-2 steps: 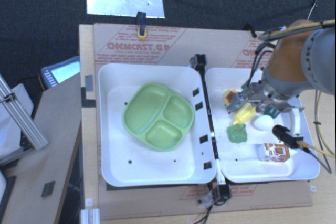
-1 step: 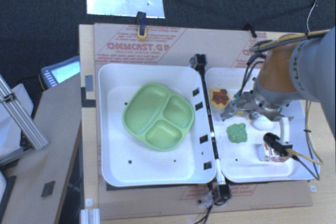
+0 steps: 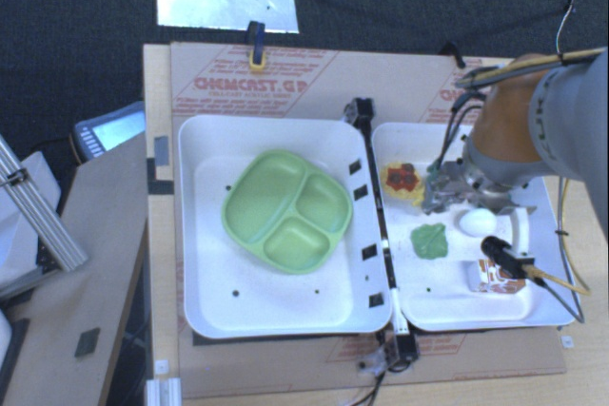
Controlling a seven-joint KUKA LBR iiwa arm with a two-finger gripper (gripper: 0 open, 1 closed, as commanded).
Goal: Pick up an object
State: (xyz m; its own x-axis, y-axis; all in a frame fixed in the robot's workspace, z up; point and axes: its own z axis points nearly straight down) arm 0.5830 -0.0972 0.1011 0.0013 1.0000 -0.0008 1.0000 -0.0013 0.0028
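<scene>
In the right bin (image 3: 447, 314) lie a yellow and red food piece (image 3: 402, 181), a green leafy piece (image 3: 429, 241), a white egg (image 3: 476, 223) and a small brown and white packet (image 3: 497, 277). The arm comes in from the right, and my gripper (image 3: 440, 195) is low in this bin, between the yellow and red piece and the egg, just above the green piece. A green divided plate (image 3: 285, 209) rests in the left bin (image 3: 205, 299).
A black divider (image 3: 373, 204) runs between the two bins. Cables trail from the arm across the right bin's right side. A yellow clamp (image 3: 257, 48) sits at the back of the cardboard base.
</scene>
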